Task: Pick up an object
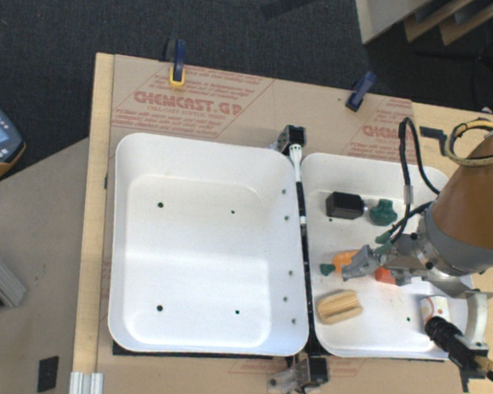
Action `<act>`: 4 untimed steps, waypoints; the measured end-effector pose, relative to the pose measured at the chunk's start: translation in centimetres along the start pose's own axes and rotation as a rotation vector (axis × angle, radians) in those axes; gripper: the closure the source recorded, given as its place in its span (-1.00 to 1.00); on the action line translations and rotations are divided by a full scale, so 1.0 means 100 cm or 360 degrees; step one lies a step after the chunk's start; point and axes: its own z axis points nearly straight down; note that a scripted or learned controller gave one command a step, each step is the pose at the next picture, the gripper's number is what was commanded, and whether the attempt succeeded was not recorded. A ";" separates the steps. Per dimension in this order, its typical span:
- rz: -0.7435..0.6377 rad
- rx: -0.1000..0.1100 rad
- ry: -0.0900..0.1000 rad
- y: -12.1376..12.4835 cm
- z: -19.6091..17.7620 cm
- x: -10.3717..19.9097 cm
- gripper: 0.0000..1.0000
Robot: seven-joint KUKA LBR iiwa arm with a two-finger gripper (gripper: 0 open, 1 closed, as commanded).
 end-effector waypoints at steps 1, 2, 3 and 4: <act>-0.0002 -0.0010 -0.0004 0.003 -0.009 0.000 1.00; -0.0008 -0.0017 -0.0005 0.048 -0.063 0.050 1.00; -0.0013 -0.0025 -0.0003 0.080 -0.130 0.101 1.00; -0.0005 -0.0015 -0.0005 0.037 -0.188 0.101 1.00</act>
